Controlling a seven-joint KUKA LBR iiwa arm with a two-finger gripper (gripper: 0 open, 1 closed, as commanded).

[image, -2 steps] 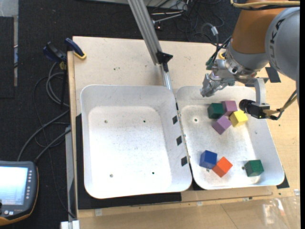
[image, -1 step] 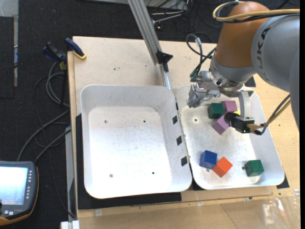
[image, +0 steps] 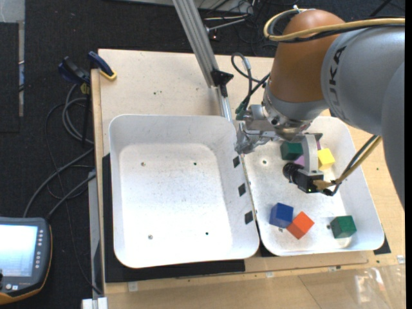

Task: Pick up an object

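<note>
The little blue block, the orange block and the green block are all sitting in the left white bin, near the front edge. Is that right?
Not quite. The camera view shows the small blue block, the orange block and the dark green block near the front edge of the right shallow white bin, not the left one. The rest is right.

Blue cube (image: 280,215) touching orange cube (image: 300,225), green cube (image: 343,226) nearby, yellow block (image: 326,158), all right bin.
</note>
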